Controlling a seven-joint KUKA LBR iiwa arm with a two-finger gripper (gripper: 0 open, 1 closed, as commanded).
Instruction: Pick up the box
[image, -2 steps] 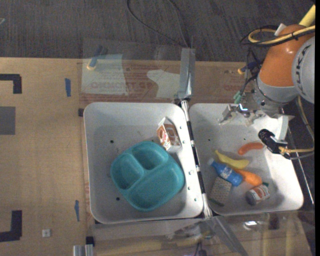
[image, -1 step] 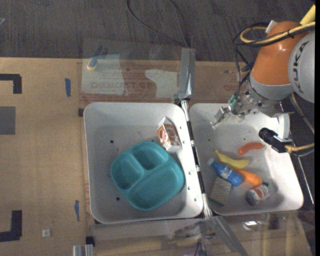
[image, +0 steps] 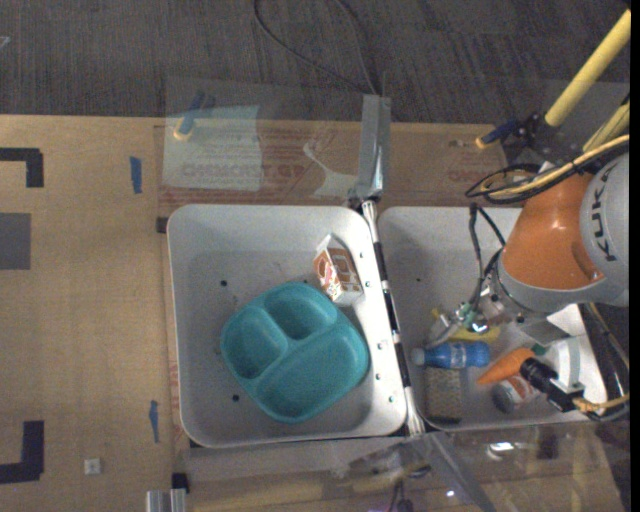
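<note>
Brown bench (image: 80, 330), two shallow white bins. Left bin (image: 200, 240): one teal divided plastic plate (image: 295, 350), one small orange-white carton box (image: 338, 270) near right wall. Right bin (image: 420, 240): one blue bottle (image: 455, 355), gripper (image: 478, 318) above, grip state indiscernible.

The arm (image: 575, 235) has a rounded orange band beneath a pale grey shell, the shell bearing dark KUKA lettering. Black cables (image: 500, 185) loop beside the orange band, and a grey wrist section sits below it.
</note>
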